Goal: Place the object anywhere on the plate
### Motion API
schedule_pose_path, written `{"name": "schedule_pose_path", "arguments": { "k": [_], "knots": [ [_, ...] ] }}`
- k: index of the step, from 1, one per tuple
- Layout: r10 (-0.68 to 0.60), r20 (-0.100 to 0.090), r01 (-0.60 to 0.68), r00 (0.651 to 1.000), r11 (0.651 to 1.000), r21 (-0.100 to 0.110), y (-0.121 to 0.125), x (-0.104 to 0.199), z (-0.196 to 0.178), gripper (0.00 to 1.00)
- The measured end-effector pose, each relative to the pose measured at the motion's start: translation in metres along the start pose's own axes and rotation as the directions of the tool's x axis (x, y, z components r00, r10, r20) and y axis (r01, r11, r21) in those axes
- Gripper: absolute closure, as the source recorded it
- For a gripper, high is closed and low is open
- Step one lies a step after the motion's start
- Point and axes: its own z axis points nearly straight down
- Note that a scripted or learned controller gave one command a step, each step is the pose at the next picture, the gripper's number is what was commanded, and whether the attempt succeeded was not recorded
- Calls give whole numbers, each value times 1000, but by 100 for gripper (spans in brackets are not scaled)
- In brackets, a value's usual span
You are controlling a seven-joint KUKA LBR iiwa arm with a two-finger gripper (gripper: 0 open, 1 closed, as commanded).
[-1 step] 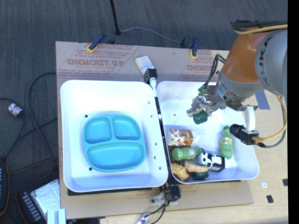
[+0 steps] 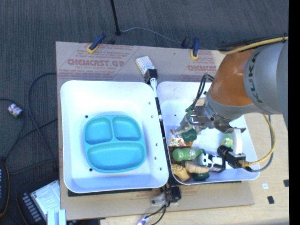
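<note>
A blue plate with three compartments lies in the left white bin. The right bin holds a heap of small toy items along its near side. Among them are a dark green piece, a light green piece, a tan piece and a black-and-white figure. My gripper hangs low over the right bin, just above the dark green piece. The wrist hides the gripper's tip, so I cannot see whether anything is in it.
The grey arm with its orange band covers the right bin's far right part. A cable and black connector trail across that bin's near right. A divider rail runs between the bins. A brush-like tool lies behind them.
</note>
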Motion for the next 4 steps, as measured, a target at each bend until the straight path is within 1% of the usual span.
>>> {"name": "schedule_pose_path", "arguments": {
  "k": [1,2,3,4],
  "knots": [
    [1,2,-1,1000,1000,-6,45,-16,-195,100],
    [-1,0,1,1000,1000,1,-4,55,-93,100],
    [0,0,0,1000,1000,-2,-18,71,0,100],
    [1,2,-1,1000,1000,-5,19,44,-173,100]
  ]
}}
